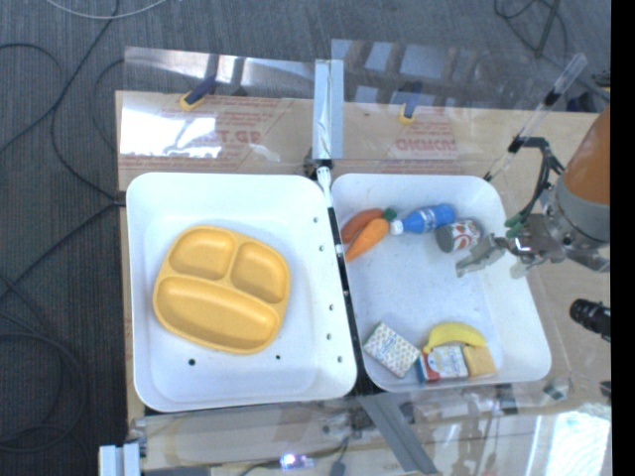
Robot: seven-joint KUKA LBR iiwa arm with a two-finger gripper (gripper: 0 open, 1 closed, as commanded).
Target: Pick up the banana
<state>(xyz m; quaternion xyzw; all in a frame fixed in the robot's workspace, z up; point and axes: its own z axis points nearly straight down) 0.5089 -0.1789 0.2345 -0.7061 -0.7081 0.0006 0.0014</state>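
Observation:
The yellow banana (456, 335) lies near the front edge of the right bin (417, 281), resting against a small red and white carton (448, 363). My gripper (493, 262) hovers at the bin's right side, further back than the banana and slightly to its right. Its two fingers stand apart and open, and nothing is between them. A red and white can (458, 235) lies just to the gripper's left.
At the back of the right bin lie an orange carrot (363, 233) and a blue bottle (427, 218). A patterned packet (390, 349) sits left of the banana. The left bin (149, 216) holds a yellow divided plate (222, 288).

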